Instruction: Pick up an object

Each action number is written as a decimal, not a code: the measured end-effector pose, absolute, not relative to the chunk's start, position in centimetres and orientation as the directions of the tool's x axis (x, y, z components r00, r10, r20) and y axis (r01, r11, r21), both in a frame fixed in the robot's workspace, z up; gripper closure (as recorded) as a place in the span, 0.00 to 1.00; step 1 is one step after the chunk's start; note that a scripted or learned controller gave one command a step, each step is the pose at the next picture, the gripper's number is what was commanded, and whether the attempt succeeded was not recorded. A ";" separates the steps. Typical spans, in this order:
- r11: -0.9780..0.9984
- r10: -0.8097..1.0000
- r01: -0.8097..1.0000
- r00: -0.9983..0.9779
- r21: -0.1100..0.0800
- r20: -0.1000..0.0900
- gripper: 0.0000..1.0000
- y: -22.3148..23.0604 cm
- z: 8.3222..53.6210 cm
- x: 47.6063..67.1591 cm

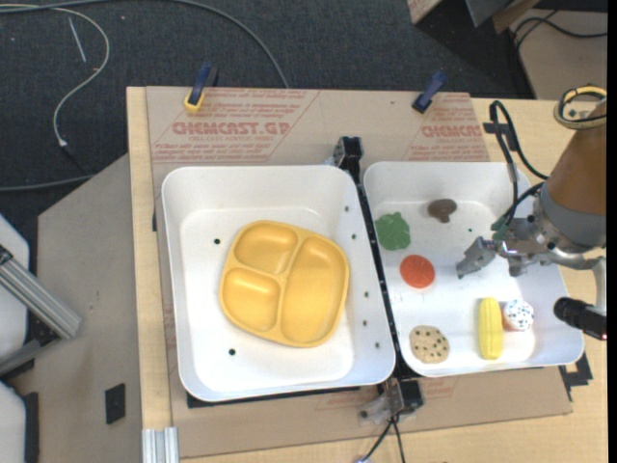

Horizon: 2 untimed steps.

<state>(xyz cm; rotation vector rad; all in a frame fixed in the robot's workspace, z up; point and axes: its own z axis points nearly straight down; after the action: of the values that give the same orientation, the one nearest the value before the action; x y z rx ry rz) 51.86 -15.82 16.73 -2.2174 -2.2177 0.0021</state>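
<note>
The right bin holds several small objects: a green leafy piece, a brown lump, a red-orange disc, a chocolate-chip cookie, a yellow corn-like piece and a white speckled cube. My gripper hangs over the right half of this bin, to the right of the red disc and above the yellow piece. Its fingers stand apart, with only white bin floor showing between them. It touches none of the objects.
The left bin carries a yellow divided plate. The grey arm with its orange band comes in over the right bin's right wall. A black cable runs by the wrist. Blue clamps hold the cardboard at the back.
</note>
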 end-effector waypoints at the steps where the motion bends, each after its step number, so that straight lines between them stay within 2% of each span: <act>1: 0.001 1.000 1.000 -0.001 -0.005 0.003 0.00 -15.7 12.4 52.4; 2: 0.000 1.000 1.000 0.000 -0.005 0.003 0.00 -15.6 8.3 52.4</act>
<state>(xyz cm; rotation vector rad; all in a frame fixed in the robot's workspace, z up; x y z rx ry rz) 52.39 -15.58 8.28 -2.2177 -2.2174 0.0021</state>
